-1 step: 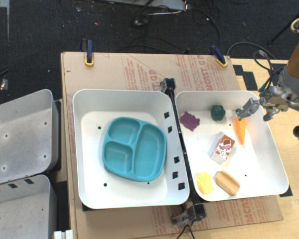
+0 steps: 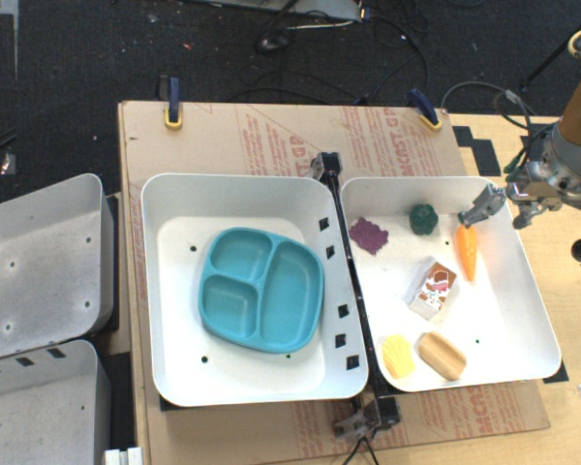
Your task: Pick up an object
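Gripper [image 2: 499, 206] sits at the right bin's [image 2: 533, 289] upper right corner, fingers spread wide with nothing between them. You see one finger angling toward the carrot's top end, the other further right over the rim. That pose suggests a descent onto the carrot [image 2: 468, 251], though that is a guess.

Carrot lies lengthwise, close to the right wall, top end just under the left finger [image 2: 483, 205]. Wall proximity probably explains the slanted approach: little room for a finger on the far side.

Other candidates in the same bin:
- green ball [image 2: 423, 219], near the top, just left of the carrot
- purple piece [image 2: 369, 234], close to the divider
- carton [image 2: 434, 291], mid-bin, tilted
- corn [image 2: 398, 356] and bread roll [image 2: 442, 355], side by side at the near edge

Left bin [image 2: 165, 211] holds a teal tray [image 2: 262, 291], well apart from the arm.

Nothing is lifted yet. Watch the carrot's taper: a pinch near the narrow end may slip. The carton, well clear of the walls, looks the easier target.
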`<state>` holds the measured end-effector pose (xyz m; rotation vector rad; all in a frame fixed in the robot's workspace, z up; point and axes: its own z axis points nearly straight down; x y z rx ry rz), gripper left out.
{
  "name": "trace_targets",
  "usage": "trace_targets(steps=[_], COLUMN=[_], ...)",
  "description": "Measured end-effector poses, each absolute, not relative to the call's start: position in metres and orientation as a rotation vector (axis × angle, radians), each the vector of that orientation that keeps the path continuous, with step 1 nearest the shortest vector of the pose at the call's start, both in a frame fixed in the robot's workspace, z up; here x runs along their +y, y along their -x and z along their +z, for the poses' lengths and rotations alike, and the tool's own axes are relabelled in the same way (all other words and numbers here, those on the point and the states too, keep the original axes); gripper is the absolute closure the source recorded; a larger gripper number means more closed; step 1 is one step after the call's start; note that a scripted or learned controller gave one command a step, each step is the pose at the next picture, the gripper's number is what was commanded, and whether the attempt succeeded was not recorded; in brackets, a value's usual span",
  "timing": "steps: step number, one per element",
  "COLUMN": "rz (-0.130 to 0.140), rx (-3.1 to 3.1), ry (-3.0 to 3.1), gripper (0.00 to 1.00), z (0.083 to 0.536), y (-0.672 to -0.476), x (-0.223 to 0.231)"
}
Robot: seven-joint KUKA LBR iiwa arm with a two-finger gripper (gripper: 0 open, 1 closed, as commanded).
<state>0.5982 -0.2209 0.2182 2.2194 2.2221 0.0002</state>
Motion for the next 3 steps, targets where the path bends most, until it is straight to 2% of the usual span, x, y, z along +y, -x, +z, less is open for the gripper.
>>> trace_targets(steps=[1, 2, 3], rz=[-0.003, -0.005, -0.002], rx=[2.227, 2.223, 2.222], ry=[-2.22, -2.226, -2.222], gripper=[0.0, 0.0, 0.0], z=[0.174, 0.111, 0.091], y=[-0.6, -0.599, -0.598], x=[-0.217, -0.221, -0.22])
